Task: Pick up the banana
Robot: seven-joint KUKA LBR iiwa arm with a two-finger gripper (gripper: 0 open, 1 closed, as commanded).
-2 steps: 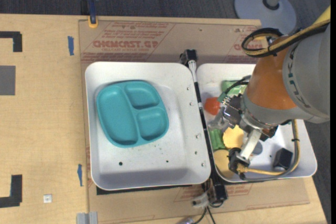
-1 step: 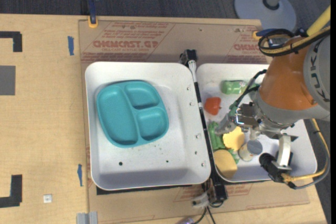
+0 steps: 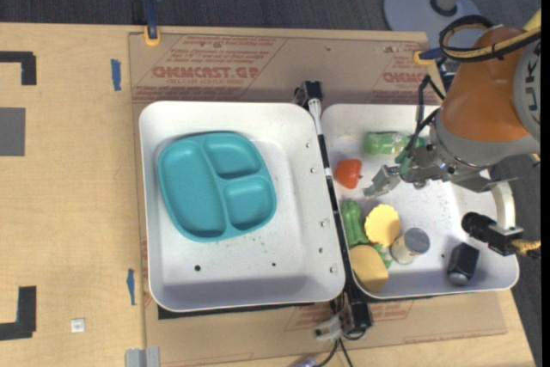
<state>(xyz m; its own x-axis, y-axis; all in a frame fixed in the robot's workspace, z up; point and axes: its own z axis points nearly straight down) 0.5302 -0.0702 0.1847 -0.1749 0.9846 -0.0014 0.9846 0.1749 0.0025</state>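
Hand (image 3: 384, 178) hovers open, empty, in right bin (image 3: 490, 279); banana (image 3: 370, 266) at 6 o'clock, wedged against bin wall.

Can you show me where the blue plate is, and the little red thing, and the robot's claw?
blue plate (image 3: 216, 186): camera view, on the ridge between its compartments, in the left bin.
red thing (image 3: 347, 174): camera view, its middle, in the right bin.
gripper (image 3: 375, 184): camera view, at its fingertips, beside the red thing.
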